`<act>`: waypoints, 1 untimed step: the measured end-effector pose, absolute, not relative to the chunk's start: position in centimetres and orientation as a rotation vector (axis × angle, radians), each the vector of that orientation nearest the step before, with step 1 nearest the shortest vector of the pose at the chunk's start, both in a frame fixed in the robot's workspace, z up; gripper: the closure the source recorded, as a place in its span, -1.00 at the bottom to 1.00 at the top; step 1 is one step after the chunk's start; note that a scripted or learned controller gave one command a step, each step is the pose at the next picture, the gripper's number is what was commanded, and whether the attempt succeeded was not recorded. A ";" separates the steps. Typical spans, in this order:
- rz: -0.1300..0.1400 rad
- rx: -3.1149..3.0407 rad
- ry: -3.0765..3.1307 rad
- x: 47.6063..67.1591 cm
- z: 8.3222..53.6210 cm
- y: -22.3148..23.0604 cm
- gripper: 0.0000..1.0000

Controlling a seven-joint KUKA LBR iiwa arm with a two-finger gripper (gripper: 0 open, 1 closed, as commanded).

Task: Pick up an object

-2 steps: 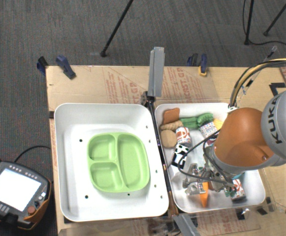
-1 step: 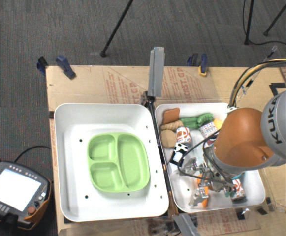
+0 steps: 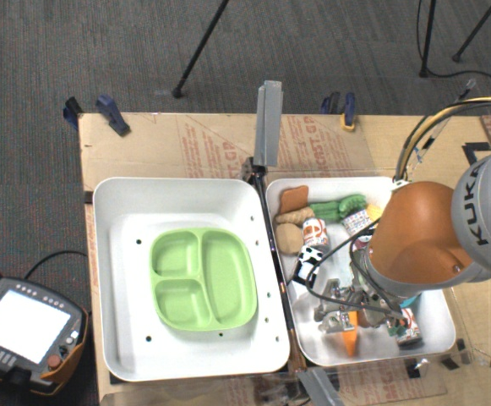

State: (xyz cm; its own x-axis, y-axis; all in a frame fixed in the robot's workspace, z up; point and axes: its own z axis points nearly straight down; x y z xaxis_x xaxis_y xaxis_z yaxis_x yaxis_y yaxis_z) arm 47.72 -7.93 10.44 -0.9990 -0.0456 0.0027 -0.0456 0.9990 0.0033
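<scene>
Camera view: small orange carrot-like toy (image 3: 349, 342) lies at front of right bin (image 3: 444, 328), just under gripper (image 3: 346, 309). Probably light, stiff plastic, slippery; grip mid-body. Can't tell finger state. Clutter packs bin's rear; green tray (image 3: 203, 279) in left bin.

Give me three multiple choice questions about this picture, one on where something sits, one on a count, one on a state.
1. Where is the light green plastic divided tray?
A. in the left white bin
B. in the right white bin
C. on the cardboard

2. How many compartments does the tray have?
A. two
B. three
C. five

3. Where is the arm's gripper?
A. over the left bin
B. over the floor
C. low over the right white bin

Answers: 1 A, it lies flat in the left white bin. 2 B, two small and one long. 3 C, it hangs among the small objects there.
</scene>
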 end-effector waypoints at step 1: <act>-0.001 -0.438 -3.110 48.7 8.6 -8.8 1.00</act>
State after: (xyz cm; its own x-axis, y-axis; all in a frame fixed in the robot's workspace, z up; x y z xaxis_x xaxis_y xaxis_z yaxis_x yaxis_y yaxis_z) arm 48.68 -8.78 8.61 -0.9611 0.2764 0.0013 0.2764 0.9611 0.0005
